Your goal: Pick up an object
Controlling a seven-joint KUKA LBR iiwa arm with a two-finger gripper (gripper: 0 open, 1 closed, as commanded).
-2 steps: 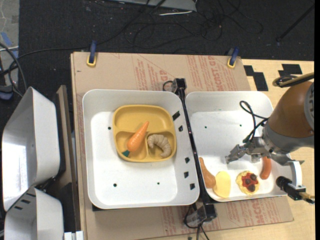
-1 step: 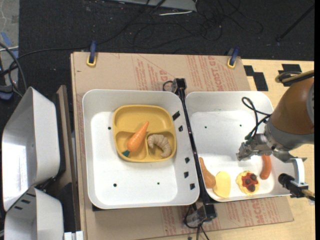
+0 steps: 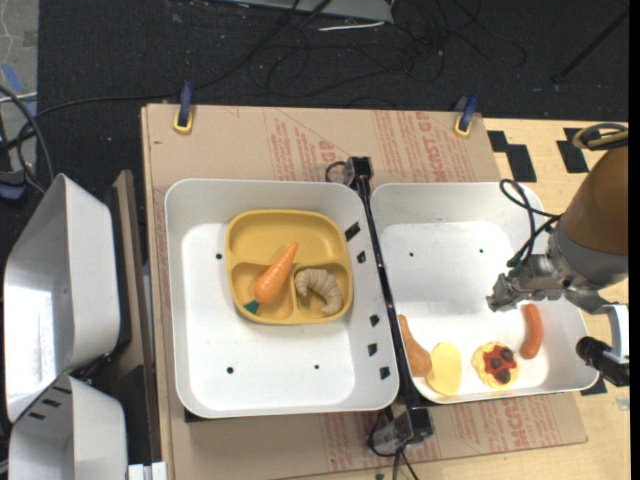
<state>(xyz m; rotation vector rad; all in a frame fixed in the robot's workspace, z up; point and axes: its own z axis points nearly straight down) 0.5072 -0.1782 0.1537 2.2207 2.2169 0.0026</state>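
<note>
Approach step, pre-grasp; nothing lifted yet. End effector (image 3: 507,293) low over the right-hand shallow white bin (image 3: 450,238), just left of and slightly above the small orange-red sausage-shaped toy (image 3: 532,330). Sausage toy lying on the bin floor near the right wall, apparently not between the fingers. State of the end effector: cannot tell, dark hardware too small and blurred against the bin floor.

Other candidates in the same bin, along the front edge: flat round pizza-like toy with red and dark toppings (image 3: 497,364), pale yellow rounded slab (image 3: 445,368) just left of it, brownish drumstick-shaped piece (image 3: 413,344) near the divider. In the left-hand white bin (image 3: 200,368): yellow plastic compartment plate (image 3: 285,226) carrying an orange toy carrot (image 3: 276,273) and a beige curled shrimp-like toy (image 3: 320,289), in separate compartments.

Next move, as a judgement: small shift toward the sausage toy, alignment across its short axis, descent, closure, then lift. Risk: toy close to the bin wall, little room for the outer finger.

Arm pose: grey arm with orange band (image 3: 600,218) entering from the right, wrist bent down and leftward into the bin, black cable looped above the wrist.
</note>
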